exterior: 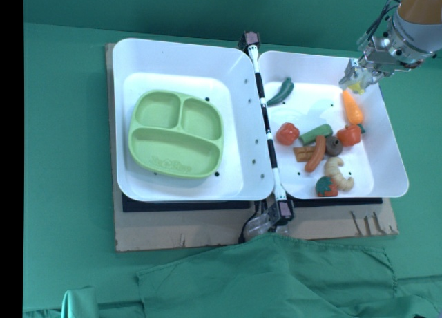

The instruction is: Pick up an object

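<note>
Poised at the upper right of the frame: the grey two-finger pincer (353, 80), hanging over the top right corner of the right-hand shallow white bin (391, 171). Whether spread or pressed together, impossible to tell at this slant (a small yellowish bit shows at the tip, but nothing clearly gripped).

Nearest candidate by far: the slim orange plastic carrot (352, 106), lying just below the pincer in the frame, close to touching it. Long axis running roughly top to bottom of the frame, tilted slightly toward lower right, green leafy end near the red toy pepper (349, 135). Smooth, tapered, narrow across, so likely best straddled across its width with a short descent.

Further down and to the left, packed closer: a red toy tomato (287, 133), a dark green toy cucumber (315, 131), a brown round piece (333, 146). Off in the left bin (124, 102), well apart: a light green divided plastic tray (177, 134).
</note>
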Controlling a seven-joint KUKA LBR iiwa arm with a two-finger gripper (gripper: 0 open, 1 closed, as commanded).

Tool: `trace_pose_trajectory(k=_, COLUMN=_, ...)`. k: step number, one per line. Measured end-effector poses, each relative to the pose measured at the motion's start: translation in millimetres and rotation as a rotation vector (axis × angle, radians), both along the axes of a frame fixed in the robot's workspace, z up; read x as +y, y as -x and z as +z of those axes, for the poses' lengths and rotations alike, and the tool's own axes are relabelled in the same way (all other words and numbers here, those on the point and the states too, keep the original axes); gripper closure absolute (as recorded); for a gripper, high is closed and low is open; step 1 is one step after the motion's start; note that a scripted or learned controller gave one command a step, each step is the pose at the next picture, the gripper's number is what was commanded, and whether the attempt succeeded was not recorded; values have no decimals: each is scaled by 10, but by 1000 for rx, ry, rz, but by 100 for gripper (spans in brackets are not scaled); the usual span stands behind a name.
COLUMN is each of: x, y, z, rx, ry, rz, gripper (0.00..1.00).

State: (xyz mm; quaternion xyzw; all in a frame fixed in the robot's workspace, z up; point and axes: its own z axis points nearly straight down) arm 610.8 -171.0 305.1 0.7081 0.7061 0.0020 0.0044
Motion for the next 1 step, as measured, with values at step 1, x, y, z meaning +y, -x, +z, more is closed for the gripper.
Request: trace_pose_trajectory(k=1, x=-43, y=-56, z=477, rx=-1, ry=1, rz=0, gripper=100)
